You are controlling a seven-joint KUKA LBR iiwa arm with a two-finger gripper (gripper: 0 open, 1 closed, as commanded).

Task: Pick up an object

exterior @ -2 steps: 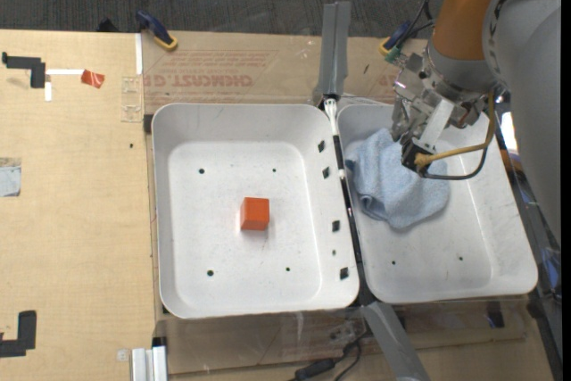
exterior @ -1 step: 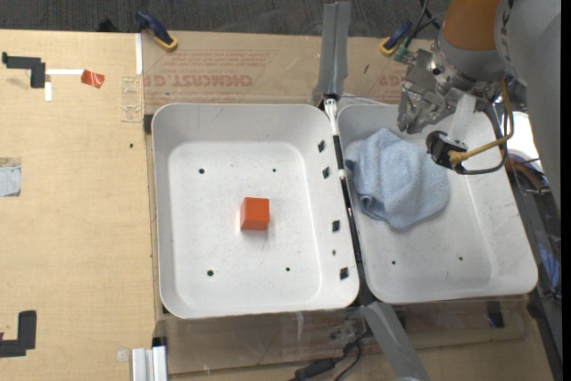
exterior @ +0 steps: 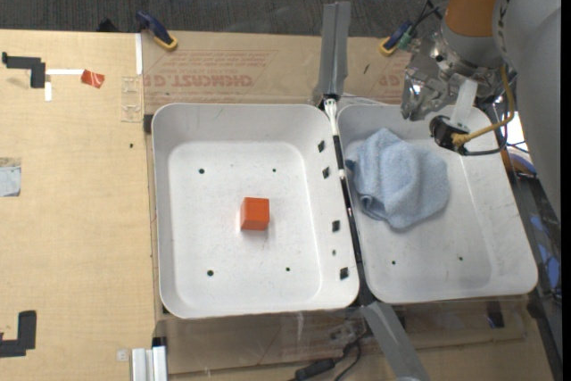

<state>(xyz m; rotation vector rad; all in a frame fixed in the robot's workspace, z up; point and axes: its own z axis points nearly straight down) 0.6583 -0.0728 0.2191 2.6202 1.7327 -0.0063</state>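
the pincer (exterior: 434,103) hangs in the upper right of the frame, over the far rim of the right bin (exterior: 500,281), and whether it is wide or narrow i cannot tell from this slant, since its metal parts and a yellow cable crowd together there; nothing shows between them, so i judge it holds nothing. just below and left of it lies a crumpled light blue cloth (exterior: 399,176), bunched in the upper left part of that bin, close to the divider between the two bins. further left, in the middle of the left bin (exterior: 169,219), sits a small orange block (exterior: 255,214), well apart from every wall. either thing would serve the task; the cloth is the nearer one (soft and heaped, so likely forgiving of a slightly off approach). to do the step well, i would bring the pincer over the highest fold of the cloth, come straight down, and close on a thick ridge rather than a thin edge that could slip out. the cloth's left side is near the divider wall, so a descent toward its centre or right side leaves more room. the lower right of the right bin is open floor, and the block has free space all round it. the desk (exterior: 71,219) beyond the bins at the left carries small markers only.
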